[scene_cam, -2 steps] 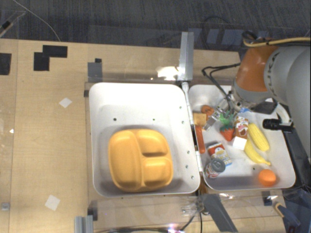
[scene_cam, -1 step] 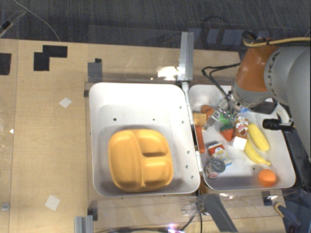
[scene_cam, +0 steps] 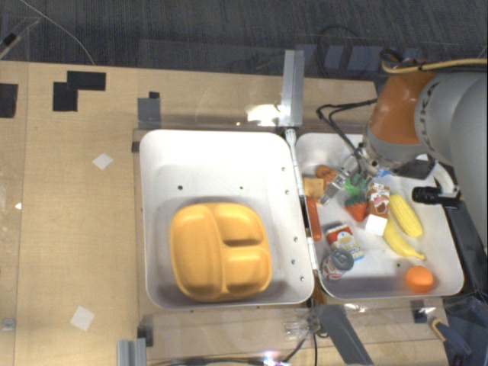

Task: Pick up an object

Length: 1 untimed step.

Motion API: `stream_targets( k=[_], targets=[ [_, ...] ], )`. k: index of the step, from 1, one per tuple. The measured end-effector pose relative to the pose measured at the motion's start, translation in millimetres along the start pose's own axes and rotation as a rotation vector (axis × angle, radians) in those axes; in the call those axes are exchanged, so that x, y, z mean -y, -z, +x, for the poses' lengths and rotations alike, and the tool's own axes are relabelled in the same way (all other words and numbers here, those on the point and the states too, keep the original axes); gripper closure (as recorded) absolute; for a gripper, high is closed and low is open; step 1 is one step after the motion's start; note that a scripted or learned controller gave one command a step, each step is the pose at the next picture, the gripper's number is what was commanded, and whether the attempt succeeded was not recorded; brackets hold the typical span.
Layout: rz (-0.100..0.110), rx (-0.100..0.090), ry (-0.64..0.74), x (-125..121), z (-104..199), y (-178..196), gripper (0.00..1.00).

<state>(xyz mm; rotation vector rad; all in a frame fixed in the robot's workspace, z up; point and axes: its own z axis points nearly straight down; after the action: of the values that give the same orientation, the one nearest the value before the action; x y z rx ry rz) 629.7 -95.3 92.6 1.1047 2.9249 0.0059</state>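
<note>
We find the gripper (scene_cam: pixel 347 183) low in the right bin (scene_cam: pixel 450 277), over the clutter at its upper left; whether its grasp is closed we cannot tell. Just beside it we count one small red carton (scene_cam: pixel 379 202) and one white block (scene_cam: pixel 375 224). Further out lie one corn cob (scene_cam: pixel 406 216), one banana (scene_cam: pixel 399 242), one orange (scene_cam: pixel 418 279) and one can (scene_cam: pixel 341 248). The left bin (scene_cam: pixel 191 155) holds one yellow divided tray (scene_cam: pixel 219 249).

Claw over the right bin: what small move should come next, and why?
Probably a short descent. The claw hangs over the toys in the right bin, near the strawberry, and nothing shows between its fingers. Whether it is open is unclear, so it should check that before closing.
</note>
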Motion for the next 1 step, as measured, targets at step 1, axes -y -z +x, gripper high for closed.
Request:
stream_targets(
  k=[1],
  targets=[
    [0.0, 0.0, 0.0, 0.0, 0.0, 0.0, 0.0]
  ],
)
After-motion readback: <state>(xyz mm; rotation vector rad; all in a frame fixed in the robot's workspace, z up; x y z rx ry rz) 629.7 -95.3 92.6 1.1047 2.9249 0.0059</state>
